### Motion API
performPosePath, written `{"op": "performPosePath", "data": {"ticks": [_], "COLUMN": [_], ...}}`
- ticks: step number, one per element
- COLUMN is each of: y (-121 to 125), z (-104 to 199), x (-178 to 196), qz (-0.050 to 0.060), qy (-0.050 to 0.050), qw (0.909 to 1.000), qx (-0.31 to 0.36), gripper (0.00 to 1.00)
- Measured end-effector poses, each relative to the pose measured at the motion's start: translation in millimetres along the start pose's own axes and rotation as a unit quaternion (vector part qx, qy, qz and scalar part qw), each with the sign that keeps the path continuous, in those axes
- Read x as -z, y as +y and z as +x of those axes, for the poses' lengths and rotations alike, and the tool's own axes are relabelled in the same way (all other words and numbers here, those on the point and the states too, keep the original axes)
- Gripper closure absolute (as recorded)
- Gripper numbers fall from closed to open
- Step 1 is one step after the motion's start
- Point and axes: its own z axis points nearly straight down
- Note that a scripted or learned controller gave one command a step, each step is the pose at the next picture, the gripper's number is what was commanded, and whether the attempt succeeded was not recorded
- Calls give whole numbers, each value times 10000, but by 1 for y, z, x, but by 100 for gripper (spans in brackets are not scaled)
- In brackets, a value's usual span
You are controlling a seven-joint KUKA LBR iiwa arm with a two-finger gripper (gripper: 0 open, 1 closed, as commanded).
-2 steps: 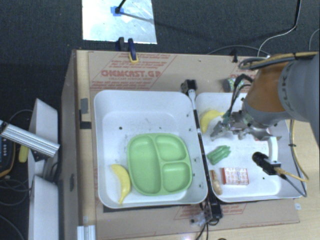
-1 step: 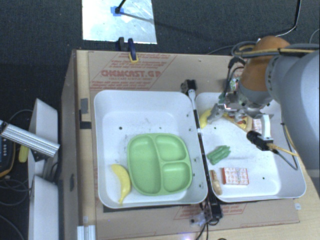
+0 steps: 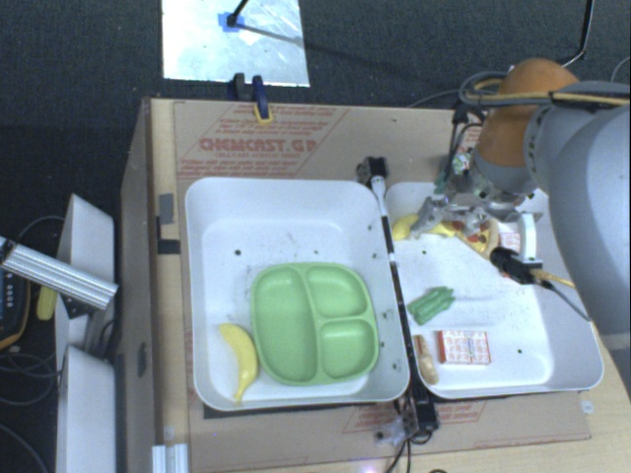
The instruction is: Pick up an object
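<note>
My gripper (image 3: 444,215) hangs low over the back left corner of the right bin (image 3: 567,358). Just to its left, a small yellow object (image 3: 403,228) lies against the bin's wall, close to the gripper tip. Whether they touch is unclear. A red and yellow item (image 3: 480,236) lies partly under the gripper. Further forward in that bin are a green pod-shaped object (image 3: 431,304), a red and white box (image 3: 463,346) and a tan bread-like piece (image 3: 426,358) by the left wall.
The left bin (image 3: 212,215) holds a green divided plate (image 3: 314,321) and a yellow banana (image 3: 240,358) at its front left. The arm's grey body (image 3: 582,185) covers the right bin's back right part. A clamp (image 3: 375,170) sits where the two bins meet.
</note>
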Motion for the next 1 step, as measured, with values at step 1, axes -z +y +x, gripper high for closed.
{"op": "performPosePath", "data": {"ticks": [1], "y": [0], "z": [-54], "x": [-3], "qz": [-21], "qy": [29], "qw": [10000], "qx": [6], "gripper": [0]}}
